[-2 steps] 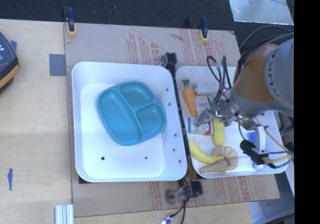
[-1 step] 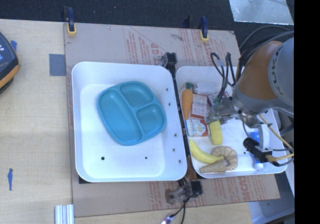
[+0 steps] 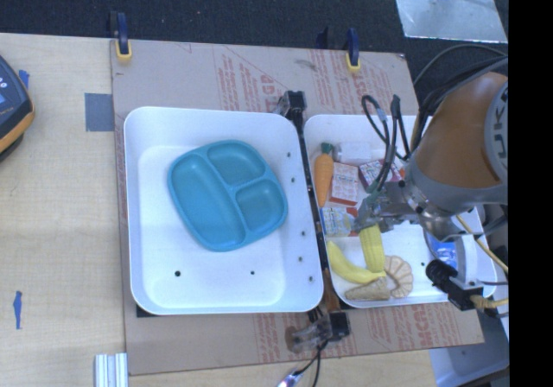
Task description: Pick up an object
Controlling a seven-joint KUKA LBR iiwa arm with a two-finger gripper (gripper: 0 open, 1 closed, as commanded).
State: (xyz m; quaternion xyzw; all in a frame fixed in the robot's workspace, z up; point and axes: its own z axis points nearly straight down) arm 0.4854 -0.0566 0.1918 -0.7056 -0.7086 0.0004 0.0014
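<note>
The robot arm [image 3: 458, 152], grey with an orange band, is what lies nearest the camera, bulking over the right of the frame and reaching down into the right-hand bin.

At centre left, the left bin [image 3: 147, 290] holds a single blue divided plate [image 3: 227, 194], lying flat and slightly askew on the bin floor. A black divider [image 3: 304, 178] separates the two bins (likely there to keep them aligned on the cardboard base).

The right bin [image 3: 346, 124] is crowded with candidates to pick: an orange carrot [image 3: 323, 178] against its left wall, printed packets [image 3: 346, 184] beside it, a corn cob [image 3: 371, 247], a yellow banana [image 3: 350, 267] below, and a tan ridged piece [image 3: 387, 280] at the lower edge.

The gripper [image 3: 373, 211] sits low over the packets, just above the corn, probably lining up a grasp there; whether it is spread or pressed together I cannot tell.
</note>
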